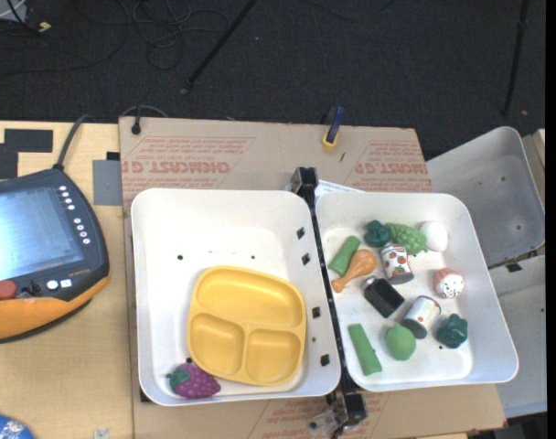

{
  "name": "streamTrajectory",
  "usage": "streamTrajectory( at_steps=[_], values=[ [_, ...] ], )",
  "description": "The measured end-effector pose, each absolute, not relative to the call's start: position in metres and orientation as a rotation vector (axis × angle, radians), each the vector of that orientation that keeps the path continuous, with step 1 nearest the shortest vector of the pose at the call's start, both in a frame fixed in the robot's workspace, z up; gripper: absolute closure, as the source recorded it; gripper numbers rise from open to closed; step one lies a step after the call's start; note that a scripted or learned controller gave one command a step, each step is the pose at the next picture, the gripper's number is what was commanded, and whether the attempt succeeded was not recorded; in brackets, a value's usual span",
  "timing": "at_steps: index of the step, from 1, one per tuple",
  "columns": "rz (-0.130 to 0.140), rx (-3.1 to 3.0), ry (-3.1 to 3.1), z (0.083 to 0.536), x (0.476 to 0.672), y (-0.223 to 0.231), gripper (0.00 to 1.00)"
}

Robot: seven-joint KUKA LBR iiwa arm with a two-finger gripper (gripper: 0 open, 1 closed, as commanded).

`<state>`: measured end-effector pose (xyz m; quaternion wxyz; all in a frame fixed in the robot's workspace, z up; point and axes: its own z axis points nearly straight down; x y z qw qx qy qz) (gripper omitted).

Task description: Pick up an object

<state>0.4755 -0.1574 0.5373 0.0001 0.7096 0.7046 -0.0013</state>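
Observation:
The right bin (484,245) holds several small toys. Among them are a chicken drumstick (355,269), a green pickle (344,255), a green stick (364,348), a black block (383,296), a green ball (400,343) and a white egg (434,236). A small can (398,263) with red spots, a second can (419,313), a dark green broccoli piece (452,330), a light green bumpy piece (405,237) and a red-and-white ball (449,284) lie there too. In the left bin (168,222) sit a yellow divided plate (246,326) and a purple grape bunch (194,382).
A teach pendant (38,245) with a screen lies on the bench at the left. Cardboard (223,158) lies under both bins. A grey metal plate (497,181) stands to the right of the right bin. Cables run across the dark floor behind.

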Motion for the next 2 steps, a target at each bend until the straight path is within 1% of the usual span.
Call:
streamTrajectory(
  at_steps=[1, 2],
  values=[
    [-0.004, 2.227, 2.216, 0.537, 0.476, -0.216, 1.0],
    [-0.003, 2.223, 2.222, 0.547, 0.476, -0.215, 1.0]
  ],
)
